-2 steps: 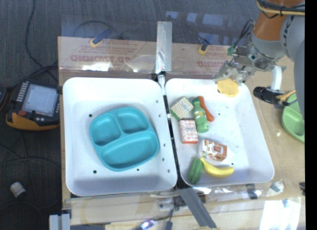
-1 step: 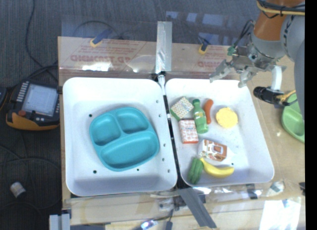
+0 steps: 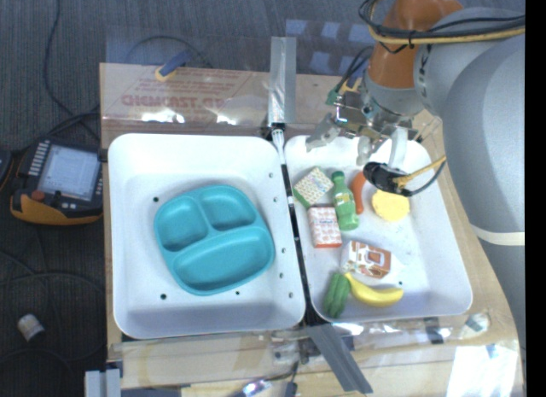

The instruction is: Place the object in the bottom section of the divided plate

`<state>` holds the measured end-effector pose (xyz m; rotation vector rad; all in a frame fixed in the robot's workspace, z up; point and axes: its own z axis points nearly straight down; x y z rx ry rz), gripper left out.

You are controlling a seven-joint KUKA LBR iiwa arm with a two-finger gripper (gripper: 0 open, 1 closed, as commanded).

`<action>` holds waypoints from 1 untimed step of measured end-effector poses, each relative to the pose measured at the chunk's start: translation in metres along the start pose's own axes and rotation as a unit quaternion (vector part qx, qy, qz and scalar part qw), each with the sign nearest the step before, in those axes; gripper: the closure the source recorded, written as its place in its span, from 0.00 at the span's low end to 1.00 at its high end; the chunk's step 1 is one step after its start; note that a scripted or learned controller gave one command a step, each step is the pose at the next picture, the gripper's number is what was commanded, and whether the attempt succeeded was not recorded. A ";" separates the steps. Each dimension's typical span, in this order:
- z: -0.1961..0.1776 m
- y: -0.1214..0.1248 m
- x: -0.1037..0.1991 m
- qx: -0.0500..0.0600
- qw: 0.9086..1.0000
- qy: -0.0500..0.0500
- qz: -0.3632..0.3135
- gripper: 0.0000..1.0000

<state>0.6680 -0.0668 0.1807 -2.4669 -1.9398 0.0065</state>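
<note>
Camera view: a teal plastic divided plate [image 3: 213,237] lies flat in the left shallow white bin [image 3: 128,173], with its large bottom section toward the near edge. The end effector [image 3: 363,143] hangs over the far end of the right white bin [image 3: 435,250]; whether it is spread or pressed together cannot be told. A green plastic bottle [image 3: 345,201], a yellow round piece [image 3: 391,207] and a yellow toy banana [image 3: 374,293] lie loose in that bin.
</note>
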 end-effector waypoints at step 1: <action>-0.001 -0.027 0.069 0.000 0.997 -0.001 -0.080 0.00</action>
